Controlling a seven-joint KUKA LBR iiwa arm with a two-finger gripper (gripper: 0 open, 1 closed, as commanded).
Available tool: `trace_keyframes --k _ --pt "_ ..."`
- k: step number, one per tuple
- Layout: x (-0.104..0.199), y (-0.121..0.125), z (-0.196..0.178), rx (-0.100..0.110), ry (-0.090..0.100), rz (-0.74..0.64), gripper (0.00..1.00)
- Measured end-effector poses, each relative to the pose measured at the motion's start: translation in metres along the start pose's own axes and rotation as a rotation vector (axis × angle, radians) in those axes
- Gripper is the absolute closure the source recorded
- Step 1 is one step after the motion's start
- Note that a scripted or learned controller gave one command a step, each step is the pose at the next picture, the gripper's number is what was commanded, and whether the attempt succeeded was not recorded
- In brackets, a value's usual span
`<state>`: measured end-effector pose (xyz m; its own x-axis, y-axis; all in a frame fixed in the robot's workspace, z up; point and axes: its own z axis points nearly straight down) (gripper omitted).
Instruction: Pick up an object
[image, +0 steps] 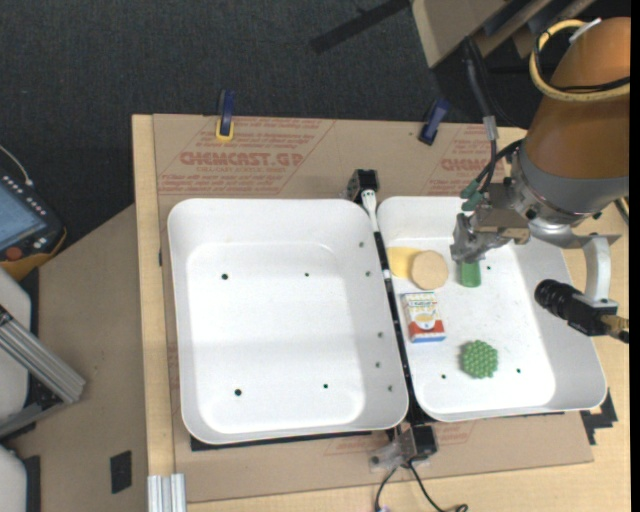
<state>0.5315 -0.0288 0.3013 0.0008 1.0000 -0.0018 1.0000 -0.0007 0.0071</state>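
The right bin (572, 382) holds several small objects. A small green cylinder (469, 276) stands at its upper middle, and my gripper (470, 256) sits directly over its top, touching or nearly touching it. To the left lie a tan round disc (430, 270) and a yellow piece (399, 262), side by side. A small white, orange and blue box (424, 316) lies below them. A bumpy green ball (479, 359) rests toward the bin's front.
The left bin (270, 320) lies beside the right one, with a black divider strip (385, 290) between them. A black fixture (568, 302) reaches over the right bin's right rim. Blue clamps (226, 112) (434, 120) grip the board's far edge.
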Motion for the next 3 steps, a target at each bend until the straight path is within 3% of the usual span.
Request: trace_keyframes --k 1,2,3 --pt "0.033 0.076 -0.007 0.0 0.001 -0.005 1.0" --pt "0.01 0.025 0.018 0.014 0.002 0.003 1.0" --pt "0.082 -0.017 -0.034 0.002 0.005 -0.009 1.0"
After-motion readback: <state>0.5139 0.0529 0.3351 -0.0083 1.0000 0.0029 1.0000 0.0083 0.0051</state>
